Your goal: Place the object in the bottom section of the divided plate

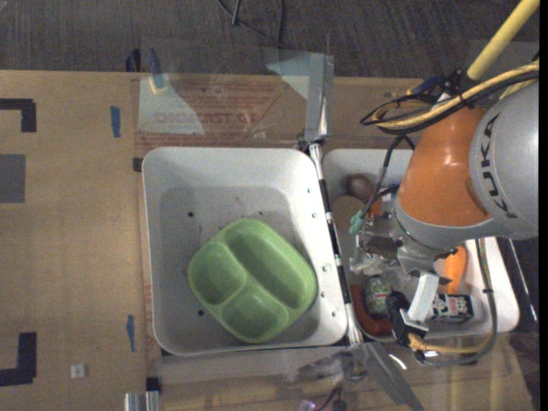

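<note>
A green divided plate (252,279) lies in the left bin (171,187), with nothing in any of its three sections. My gripper (383,291) is down in the right bin (505,306), hanging over a jumble of small objects; the arm's orange band and grey wrist cover most of that bin. Under the gripper I see a green-and-white round item (377,296) on something dark red (366,319). A small black-and-white box (454,306) and an orange object (455,266) lie just to the right.
A brownish round object (358,184) sits at the far end of the right bin. The wall between the bins (330,238) runs just left of the gripper. Cables loop over the arm (411,101). A clear plastic sheet (231,101) lies behind the left bin.
</note>
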Action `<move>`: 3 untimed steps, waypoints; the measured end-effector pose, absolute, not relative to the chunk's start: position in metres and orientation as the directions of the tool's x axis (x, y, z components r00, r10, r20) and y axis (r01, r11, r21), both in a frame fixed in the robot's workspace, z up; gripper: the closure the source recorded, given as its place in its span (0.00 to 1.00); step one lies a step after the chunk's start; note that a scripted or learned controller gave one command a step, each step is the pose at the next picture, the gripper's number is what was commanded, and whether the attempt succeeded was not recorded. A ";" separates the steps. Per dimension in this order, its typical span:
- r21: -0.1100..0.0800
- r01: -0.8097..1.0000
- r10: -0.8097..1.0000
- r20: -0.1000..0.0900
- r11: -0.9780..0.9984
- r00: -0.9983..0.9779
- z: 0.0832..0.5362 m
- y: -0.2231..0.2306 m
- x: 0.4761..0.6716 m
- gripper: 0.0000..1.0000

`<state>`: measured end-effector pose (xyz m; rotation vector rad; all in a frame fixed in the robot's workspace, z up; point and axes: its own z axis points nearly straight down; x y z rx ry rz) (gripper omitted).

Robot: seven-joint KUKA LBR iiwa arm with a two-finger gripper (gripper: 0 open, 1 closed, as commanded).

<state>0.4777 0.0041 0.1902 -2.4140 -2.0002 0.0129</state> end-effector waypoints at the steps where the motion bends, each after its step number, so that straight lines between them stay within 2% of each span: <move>1: -0.012 0.982 0.983 -0.001 -0.186 0.186 0.180 -0.054 0.477 1.00; 2: -0.012 0.921 0.921 -0.002 -0.389 0.389 0.135 -0.105 0.477 1.00; 3: -0.007 0.995 0.995 0.001 0.096 -0.096 0.181 -0.062 0.478 1.00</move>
